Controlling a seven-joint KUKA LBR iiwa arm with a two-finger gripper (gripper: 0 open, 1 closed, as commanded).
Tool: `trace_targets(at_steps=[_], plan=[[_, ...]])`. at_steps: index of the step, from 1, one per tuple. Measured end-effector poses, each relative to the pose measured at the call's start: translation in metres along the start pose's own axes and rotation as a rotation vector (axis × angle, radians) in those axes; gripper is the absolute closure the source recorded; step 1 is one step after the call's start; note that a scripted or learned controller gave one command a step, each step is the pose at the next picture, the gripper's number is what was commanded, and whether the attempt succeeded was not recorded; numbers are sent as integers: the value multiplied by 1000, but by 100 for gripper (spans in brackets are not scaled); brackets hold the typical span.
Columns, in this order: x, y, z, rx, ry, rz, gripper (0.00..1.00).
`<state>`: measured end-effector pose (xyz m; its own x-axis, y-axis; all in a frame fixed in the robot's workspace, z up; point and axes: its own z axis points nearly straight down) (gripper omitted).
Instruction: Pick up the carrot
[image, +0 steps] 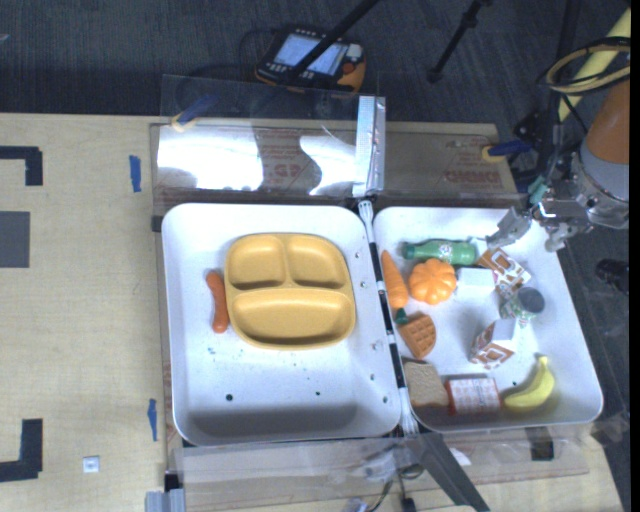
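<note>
carrot (394, 281), a tapered orange plastic one, lay in the right shallow white bin (575, 330), hard against its left wall with the thick end toward the far side. just beside it on the right sat a small orange plastic pumpkin (434, 281), and a green plastic bottle (441, 250) lay on its side just beyond that. a brown waffle-patterned piece (417, 334) rested near the carrot's narrow tip. a yellow plastic banana (533, 386) lay in the near right corner. the gripper (530, 222) hovered over the far right part of that bin, well apart from the carrot, its two fingers spread open with nothing between them. in the left shallow white bin (190, 380) a yellow divided plate (290, 288) sat near the middle, with an orange-red sausage-shaped toy (218, 301) just beside its left edge. both bins stood on the pale wooden table (75, 300).
</note>
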<state>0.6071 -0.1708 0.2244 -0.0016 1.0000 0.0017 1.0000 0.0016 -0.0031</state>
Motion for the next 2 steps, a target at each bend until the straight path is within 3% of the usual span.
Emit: trace_targets(at_steps=[1,2], plan=[[67,-7,83,1,0,-169,0],[67,-11,116,-31,-12,-165,0]])
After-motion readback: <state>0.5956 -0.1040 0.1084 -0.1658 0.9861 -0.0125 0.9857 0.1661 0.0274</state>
